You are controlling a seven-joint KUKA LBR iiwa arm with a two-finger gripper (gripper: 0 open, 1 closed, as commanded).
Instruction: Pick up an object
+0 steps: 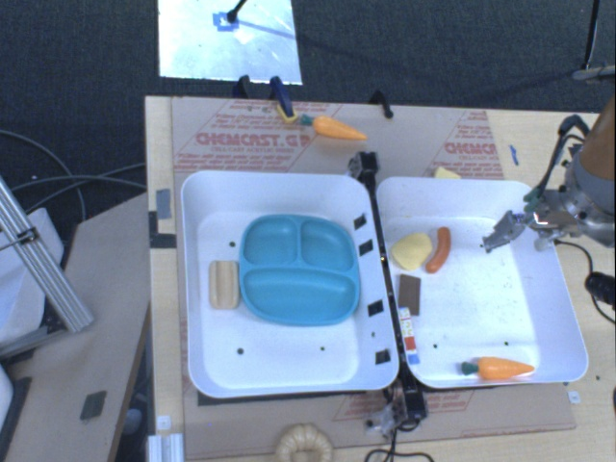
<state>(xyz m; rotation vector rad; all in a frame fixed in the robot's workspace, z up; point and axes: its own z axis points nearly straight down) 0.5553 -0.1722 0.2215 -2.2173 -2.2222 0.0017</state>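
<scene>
My gripper (522,236) hangs over the upper right part of the right bin (549,301), fingers spread open with nothing between them. To its left in that bin lie a red-orange sausage (439,249) and a yellow wedge (411,251) touching it. A brown bar (409,294) lies below them. An orange carrot (499,367) rests near the bin's front edge. The left bin (207,349) holds a blue divided plate (296,269) and a tan bread slice (223,284).
A second carrot (332,128) lies on the board behind the left bin. A small yellow piece (446,172) sits behind the right bin. A tan ring (306,443) lies at the front edge. A black divider (383,277) runs between the bins.
</scene>
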